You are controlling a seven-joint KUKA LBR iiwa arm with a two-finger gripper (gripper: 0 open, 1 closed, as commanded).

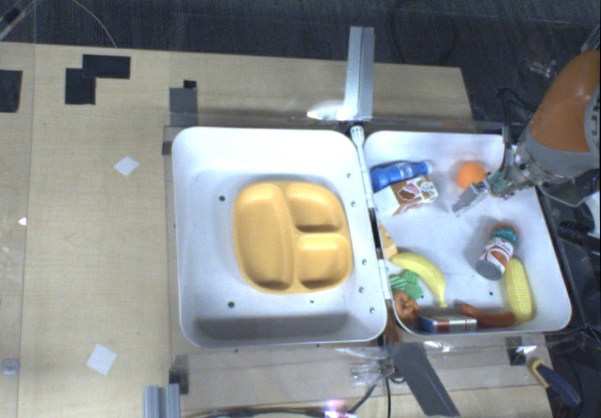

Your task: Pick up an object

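A: What lies nearest the camera, along the lower edge of the right bin?

B: A red marker and a brown sausage, end to end against the bin's lower wall. Just above them, a yellow corn cob at lower right and a banana at lower left, with a small green and orange item beside the banana.

A: Other contents of that bin?

B: A small can touching the corn cob's upper end; a blue and white packet at upper left; an orange ball at upper centre.

A: Gripper position and state?

B: The gripper sits in the upper right of the frame, over the right bin, just below the orange ball. Finger opening: cannot tell. No item is visibly between the fingers.

A: Left bin?

B: It holds a yellow divided tray, centred, well apart from the gripper.
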